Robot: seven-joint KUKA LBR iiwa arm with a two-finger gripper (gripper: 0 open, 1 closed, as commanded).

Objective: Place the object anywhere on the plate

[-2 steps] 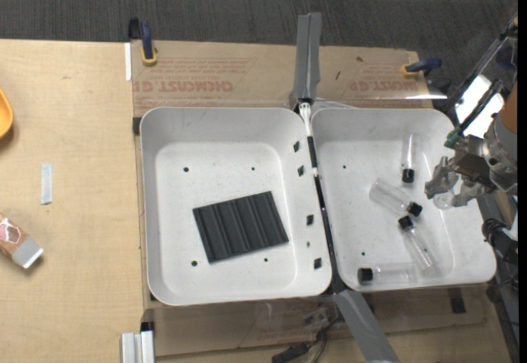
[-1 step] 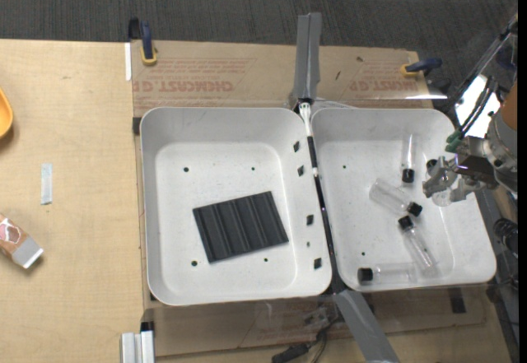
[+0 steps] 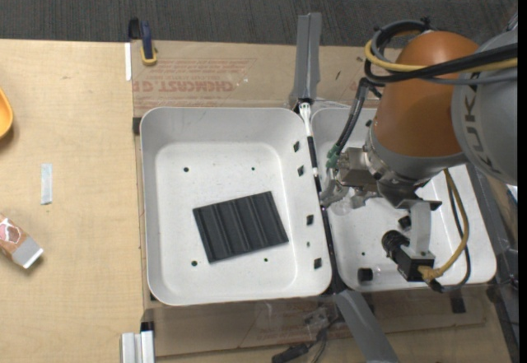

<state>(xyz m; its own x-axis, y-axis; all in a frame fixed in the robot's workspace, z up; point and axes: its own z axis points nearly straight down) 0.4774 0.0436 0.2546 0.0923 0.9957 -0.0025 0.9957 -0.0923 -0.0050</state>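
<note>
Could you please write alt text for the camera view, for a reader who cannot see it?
A grey robot arm with an orange band reaches from the right over the right shallow white bin. In the left shallow white bin a dark ribbed rectangular plate lies flat at a slight angle. Both bins rest on a tan cardboard-covered bench.

Two white bins (image 3: pixel 152 188) side by side on cardboard (image 3: pixel 202 77). Blue-yellow clamp (image 3: pixel 145 42) at the cardboard's top left. On the wooden bench (image 3: pixel 66 106): small white strip (image 3: pixel 46 184), wrapped item (image 3: pixel 18 242) lower left, orange object (image 3: pixel 4 114) at left edge.
</note>
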